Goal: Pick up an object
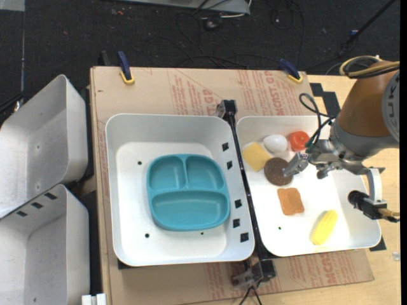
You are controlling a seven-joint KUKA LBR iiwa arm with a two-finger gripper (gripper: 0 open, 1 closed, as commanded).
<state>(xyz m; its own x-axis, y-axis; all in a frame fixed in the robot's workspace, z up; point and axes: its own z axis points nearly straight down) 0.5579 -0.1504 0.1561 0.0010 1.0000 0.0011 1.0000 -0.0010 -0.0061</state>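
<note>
Gripper (299, 164) hangs over the brown disc (277, 171) in the right bin (356, 237); whether it's wide or narrow, I can't tell. Best drop straight, centred, clear of the yellow block (254, 155).

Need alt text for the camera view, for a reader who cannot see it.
A grey arm's gripper hovers by a round brown disc in the right white bin, among a yellow block, white egg, red piece, orange slab and yellow corn. The left white bin holds a teal divided plate.
</note>
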